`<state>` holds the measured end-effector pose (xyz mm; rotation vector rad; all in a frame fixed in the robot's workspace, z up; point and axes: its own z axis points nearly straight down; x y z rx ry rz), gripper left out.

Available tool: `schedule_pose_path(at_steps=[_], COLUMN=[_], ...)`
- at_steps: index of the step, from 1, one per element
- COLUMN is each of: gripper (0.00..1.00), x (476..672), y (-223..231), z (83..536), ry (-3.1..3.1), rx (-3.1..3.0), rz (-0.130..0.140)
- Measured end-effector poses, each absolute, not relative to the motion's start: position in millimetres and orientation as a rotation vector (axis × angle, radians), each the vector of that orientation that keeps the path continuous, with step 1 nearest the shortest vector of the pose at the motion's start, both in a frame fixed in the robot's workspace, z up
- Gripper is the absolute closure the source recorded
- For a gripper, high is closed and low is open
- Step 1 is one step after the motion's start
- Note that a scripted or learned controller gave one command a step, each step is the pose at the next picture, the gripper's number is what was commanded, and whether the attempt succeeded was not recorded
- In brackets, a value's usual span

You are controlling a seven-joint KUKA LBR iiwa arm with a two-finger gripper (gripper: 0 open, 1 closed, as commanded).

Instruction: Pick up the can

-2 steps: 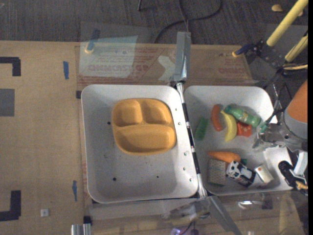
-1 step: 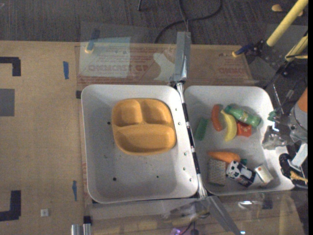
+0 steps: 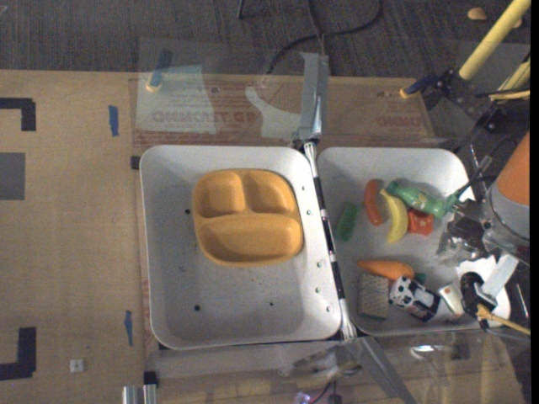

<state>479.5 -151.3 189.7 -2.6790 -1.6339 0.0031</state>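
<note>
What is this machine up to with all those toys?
A grey robot arm reaches in from the right, its tool hanging over the right bin, which holds toy food such as a banana and a carrot. I can't make out anything gripped. The left bin holds an orange divided plate.

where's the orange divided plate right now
The orange divided plate lies in the left bin, toward its upper middle, apart from the toys in the right bin.
</note>
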Motion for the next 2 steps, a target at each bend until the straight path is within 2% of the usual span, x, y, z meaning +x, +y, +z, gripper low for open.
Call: schedule_pose_path(at_steps=[2], gripper=[1.0], x=[479.1], y=[-140.7], z=[191.5], ry=[-1.502], rx=[-2.754], rz=[0.004])
